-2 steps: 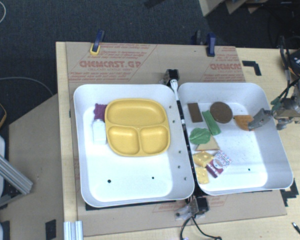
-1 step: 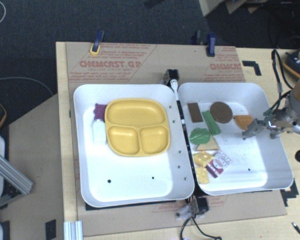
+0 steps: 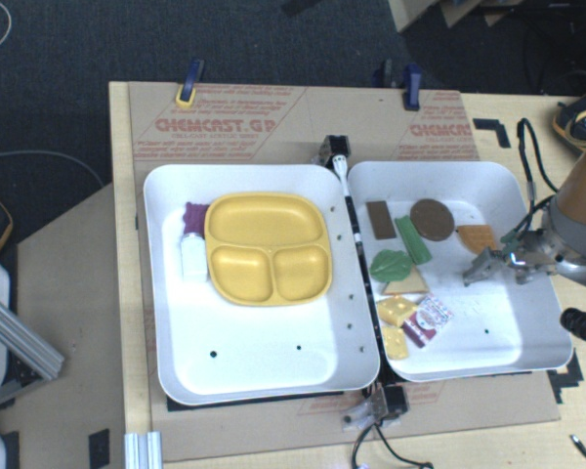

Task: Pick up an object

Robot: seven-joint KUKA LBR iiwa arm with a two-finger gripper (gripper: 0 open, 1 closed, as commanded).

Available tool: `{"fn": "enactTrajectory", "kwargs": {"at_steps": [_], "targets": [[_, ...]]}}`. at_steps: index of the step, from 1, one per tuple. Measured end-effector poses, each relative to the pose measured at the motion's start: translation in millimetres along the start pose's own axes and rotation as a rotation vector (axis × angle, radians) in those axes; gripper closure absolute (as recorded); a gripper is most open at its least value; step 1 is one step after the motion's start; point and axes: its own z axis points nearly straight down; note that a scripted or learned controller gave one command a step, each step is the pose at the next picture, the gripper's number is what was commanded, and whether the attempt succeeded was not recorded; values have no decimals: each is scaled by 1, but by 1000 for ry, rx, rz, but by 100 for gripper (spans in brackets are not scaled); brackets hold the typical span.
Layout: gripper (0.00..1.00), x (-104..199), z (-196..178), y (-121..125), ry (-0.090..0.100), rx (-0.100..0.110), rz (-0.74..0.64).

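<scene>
You've got two white bins side by side on the tabletop (image 3: 273, 115), w/ the arm (image 3: 578, 213) coming in from the right over the right bin (image 3: 488, 345). The end effector (image 3: 483, 267) sits low inside that bin, near its right half, tips pointing left; the grey fingers look spread apart w/ nothing btwn them, so you're looking at an open, unloaded grasp. Just above-left of the tips lies an orange piece (image 3: 476, 236), close but apart from them as far as you can tell. Next to it, further left, is a brown round disc (image 3: 432, 219), then a green oblong piece (image 3: 411, 239) tilted beside a dark brown rectangular bar (image 3: 379, 219). Below those you see a green leaf-shaped item (image 3: 390, 263) overlapping a tan wedge (image 3: 406, 281), and lower still some yellow pieces (image 3: 394, 325) touching a small clear packet w/ red print (image 3: 427, 319). In the left bin (image 3: 254, 369) a yellow divided plate (image 3: 268, 246) sits toward the back, three compartments, upright and flat. Tucked at its left edge are a purple item (image 3: 194, 217) and a white item (image 3: 192, 256) just below it, both touching or nearly touching the plate rim.
</scene>
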Motion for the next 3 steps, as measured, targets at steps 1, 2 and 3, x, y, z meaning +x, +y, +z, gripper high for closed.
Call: {"fn": "enactTrajectory", "kwargs": {"at_steps": [1, 2, 3], "targets": [[0, 1, 40, -1, 0, 0, -1], [100, 0, 27, 1, -3, -6, 0], [100, 3, -16, 1, -5, -10, -1]]}}
